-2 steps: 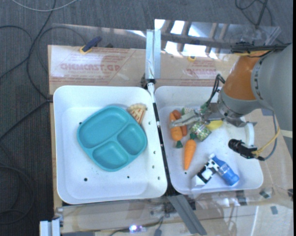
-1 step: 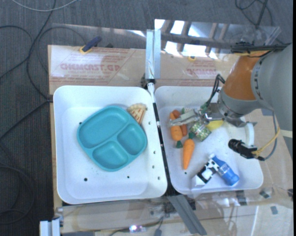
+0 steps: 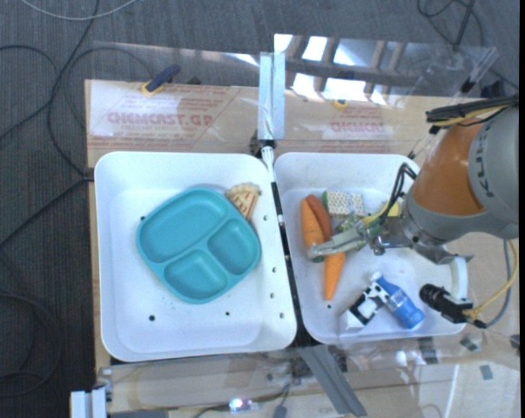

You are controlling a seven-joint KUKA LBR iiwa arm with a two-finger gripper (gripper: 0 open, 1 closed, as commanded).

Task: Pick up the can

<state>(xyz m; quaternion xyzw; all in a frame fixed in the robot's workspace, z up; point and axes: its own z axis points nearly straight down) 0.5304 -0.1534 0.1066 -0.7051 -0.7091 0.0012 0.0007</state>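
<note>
Whether the jaws are spread or pressed together, I cannot tell; they hang over the carrots (image 3: 315, 225). The blue can (image 3: 401, 306) lies nearby, toward the bin's front corner, untouched. This looks like the approach step: next they must shift over the can, then descend.

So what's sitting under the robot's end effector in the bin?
Under the end effector in the right bin lie two orange carrots. Beside them sits a green-and-white block. The spot under the metal fingers is covered, so anything beneath them stays hidden.
</note>
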